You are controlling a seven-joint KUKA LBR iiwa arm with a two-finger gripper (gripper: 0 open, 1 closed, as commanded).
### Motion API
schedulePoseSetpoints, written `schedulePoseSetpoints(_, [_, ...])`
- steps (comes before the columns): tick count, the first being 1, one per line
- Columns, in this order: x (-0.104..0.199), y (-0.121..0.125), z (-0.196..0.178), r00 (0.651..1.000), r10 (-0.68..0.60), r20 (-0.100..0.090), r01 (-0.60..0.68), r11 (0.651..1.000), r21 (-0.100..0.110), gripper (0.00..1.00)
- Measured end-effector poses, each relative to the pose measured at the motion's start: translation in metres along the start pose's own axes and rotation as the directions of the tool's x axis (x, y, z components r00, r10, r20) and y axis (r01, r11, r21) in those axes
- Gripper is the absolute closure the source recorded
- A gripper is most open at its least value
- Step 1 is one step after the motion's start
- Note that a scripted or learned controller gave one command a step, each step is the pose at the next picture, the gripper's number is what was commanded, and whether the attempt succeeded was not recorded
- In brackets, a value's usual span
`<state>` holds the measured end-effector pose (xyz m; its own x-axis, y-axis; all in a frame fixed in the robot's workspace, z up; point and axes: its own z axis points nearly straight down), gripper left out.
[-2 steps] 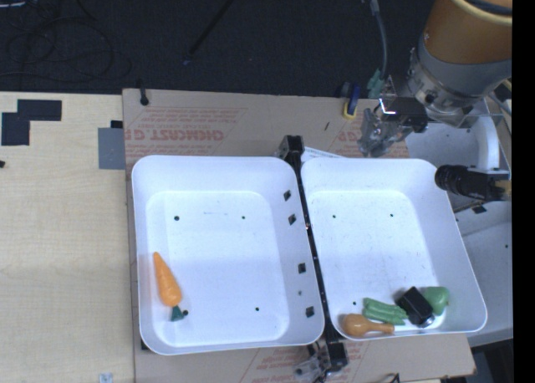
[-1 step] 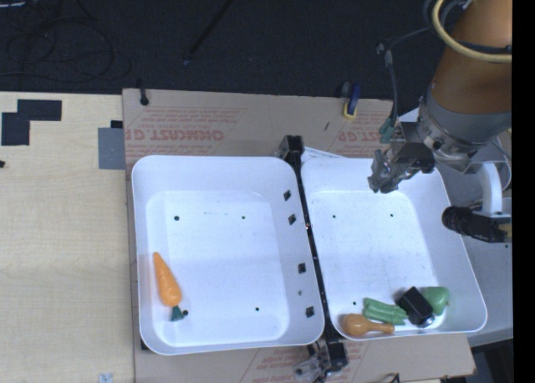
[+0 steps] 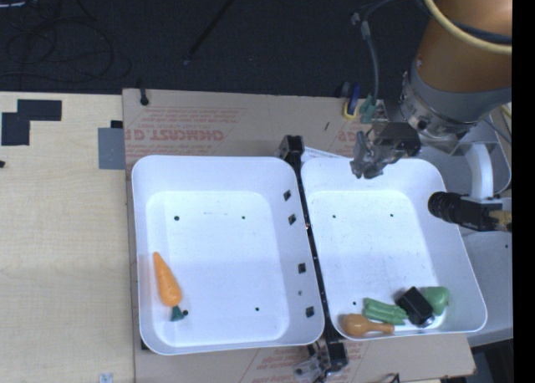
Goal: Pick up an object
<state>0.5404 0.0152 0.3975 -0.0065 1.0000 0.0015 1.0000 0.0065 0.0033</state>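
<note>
We're seeing the end effector (image 3: 368, 168) hovering over the right bin's (image 3: 456, 197) far edge, can't tell its grip, carrot (image 3: 166, 280) lying in the left bin (image 3: 142, 206).

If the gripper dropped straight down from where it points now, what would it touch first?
Probably the bare white floor or far rim of the right-hand white bin: the gripper hangs over its far edge. Depth is unclear from this slant. The green, black and orange items sit at the near edge, well off that line.

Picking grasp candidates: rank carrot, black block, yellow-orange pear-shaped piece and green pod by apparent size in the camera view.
1. carrot, left bin, longest.
2-3. yellow-orange pear-shaped piece and green pod, right bin: look alike, and the pod is partly hidden, so unranked.
4. black block, smallest, though close to those two.
</note>
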Motion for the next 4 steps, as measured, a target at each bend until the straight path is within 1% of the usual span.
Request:
schedulePoseSetpoints(1, [0.052, -0.06, -0.15, 1.0, -0.003, -0.003, 0.003, 1.0, -0.01, 1.0])
schedulePoseSetpoints(2, [0.001, -0.029, -0.024, 1.0, 0.012, 0.005, -0.012, 1.0, 0.017, 1.0])
schedulePoseSetpoints(3, [0.092, -0.009, -0.09, 1.0, -0.004, -0.001, 0.004, 1.0, 0.0, 1.0])
schedulePoseSetpoints(4, [-0.032, 0.012, -0.065, 1.0, 0.018, 0.005, -0.018, 1.0, 0.009, 1.0])
